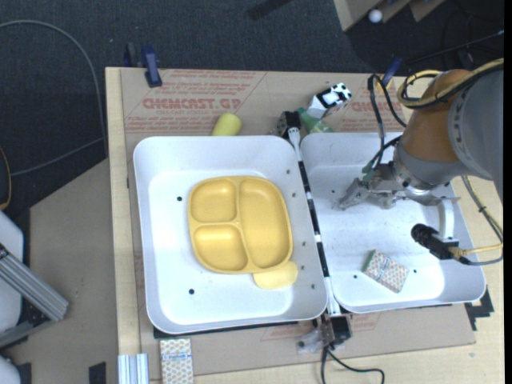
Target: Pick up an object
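Nearest the camera, a small patterned packet (387, 270) lies flat on the floor of the right bin (352, 238), below the end effector (356, 194) in the view and a little toward the arm's side, well apart from it. It looks like a thin, light, soft sachet, likely to crumple or slide on the smooth bin floor; in my judgement the best hold is across its shorter width, pressing down so the fingers catch its edges.

Further off, to the end effector's left across the divider, the left bin (160, 214) carries a yellow divided plate (240, 222) with a yellow piece (277, 276) touching its near rim. The plate looks stiff, light and broad, with only its rim offering a hold.

The end effector itself sits low over the right bin's far half, its fingers spread apart with nothing between them.

Beyond the bins, on the surface (184, 94), lies a yellow cylinder (227, 124), up and left of the end effector.
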`<state>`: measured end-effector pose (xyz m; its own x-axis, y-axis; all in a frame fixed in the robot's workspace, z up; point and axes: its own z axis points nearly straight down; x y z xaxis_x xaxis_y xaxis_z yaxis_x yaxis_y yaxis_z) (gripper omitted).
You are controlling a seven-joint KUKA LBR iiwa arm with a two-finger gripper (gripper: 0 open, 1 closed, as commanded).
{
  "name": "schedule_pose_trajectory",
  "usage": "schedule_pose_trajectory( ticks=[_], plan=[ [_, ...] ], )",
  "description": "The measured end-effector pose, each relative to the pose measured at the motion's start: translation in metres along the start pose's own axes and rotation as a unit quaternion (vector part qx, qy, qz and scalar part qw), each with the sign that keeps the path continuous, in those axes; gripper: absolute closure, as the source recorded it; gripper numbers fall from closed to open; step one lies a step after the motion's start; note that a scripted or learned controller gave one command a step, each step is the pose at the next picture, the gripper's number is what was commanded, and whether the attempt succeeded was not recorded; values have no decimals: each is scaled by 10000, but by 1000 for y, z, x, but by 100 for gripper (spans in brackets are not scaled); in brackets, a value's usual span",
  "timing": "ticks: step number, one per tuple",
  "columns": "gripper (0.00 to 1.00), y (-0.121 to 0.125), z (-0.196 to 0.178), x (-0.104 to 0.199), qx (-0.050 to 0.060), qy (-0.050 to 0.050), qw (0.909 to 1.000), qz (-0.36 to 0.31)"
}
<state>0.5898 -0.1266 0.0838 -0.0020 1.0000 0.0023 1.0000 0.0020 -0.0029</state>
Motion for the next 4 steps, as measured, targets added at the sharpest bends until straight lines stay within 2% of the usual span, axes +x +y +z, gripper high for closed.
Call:
schedule_pose_trajectory(
  ticks=[1, 2, 3, 4],
  plan=[
    [0, -15, -58, -42, -28, -25, 10000, 11],
    [0, -70, 0, 7, -6, -6, 10000, 10],
    [0, -2, -52, -57, -27, -22, 10000, 9],
    [0, -44, 0, -3, -7, -7, 10000, 7]
  ],
)
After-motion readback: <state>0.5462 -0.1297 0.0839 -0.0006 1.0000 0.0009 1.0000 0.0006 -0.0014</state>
